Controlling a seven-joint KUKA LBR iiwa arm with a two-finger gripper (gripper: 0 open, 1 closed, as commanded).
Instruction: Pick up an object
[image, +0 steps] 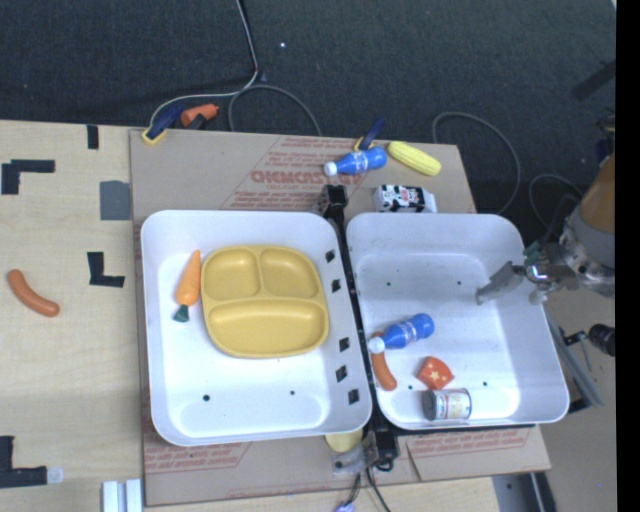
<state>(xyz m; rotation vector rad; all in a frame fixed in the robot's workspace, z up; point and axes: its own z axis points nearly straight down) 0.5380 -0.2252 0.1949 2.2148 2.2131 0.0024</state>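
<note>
The arm (600, 225) is cut off by the right edge of the picture, so only its wrist part shows. The gripper (497, 289) at the right rim of the right bin (440, 235) is blurred, and it is not possible to tell how it stands. Below the seam of the two bins, at the near edge of the cardboard sheet (290, 165), a pale yellow object (343, 440) is mostly hidden under the bin rims. The label of the small can (447, 405) is too small to read. The print on the small box (405, 198) behind the right bin is also unreadable.
</note>
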